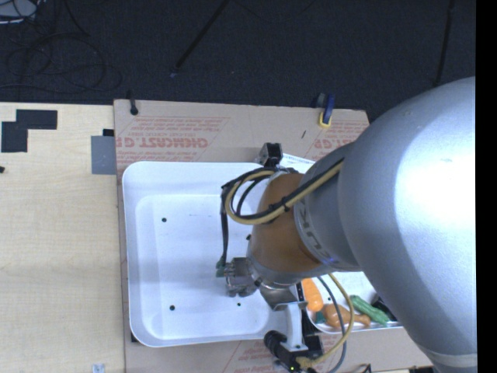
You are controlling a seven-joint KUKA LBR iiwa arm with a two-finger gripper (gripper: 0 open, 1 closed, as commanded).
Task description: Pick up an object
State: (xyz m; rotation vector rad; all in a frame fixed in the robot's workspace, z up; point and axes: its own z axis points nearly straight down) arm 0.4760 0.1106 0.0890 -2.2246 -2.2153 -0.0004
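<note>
- Far left: bare wooden surface [54,231] with black tape patches near its top; nothing to pick there.
- Cardboard sheet [194,134] lies under both bins, red print on it, a blue-and-yellow clamp [325,109] at its back edge.
- Left bin [144,189]: white, shallow; the visible floor shows only a few small dark dots, no object seen on it.
- Gripper [235,278] sits low over the right half of the left bin, close to the floor. Looks small and dark from here; cannot tell whether it is released or clenched, and nothing is visibly between its parts.
- Arm [404,208]: grey body and orange band cover most of the right side, cable loops [248,193] arch over the wrist.
- Right bin [388,326]: mostly hidden by the arm; at its near corner sit an orange carrot-like piece [312,294] and a green piece [371,309], touching or just beside each other. These are the likely pick targets.
- Progress, my read: no grasp confirmed, pick not done. Gripper is over the bin with no visible object, while the toys are in the other bin.
- Room: open floor to the left of the gripper, bin walls well apart from it on the left and near sides. Dividing wall between the bins is just beside the wrist; crossing needs a lift first. The toys sit tight in a corner, so little finger room.
</note>
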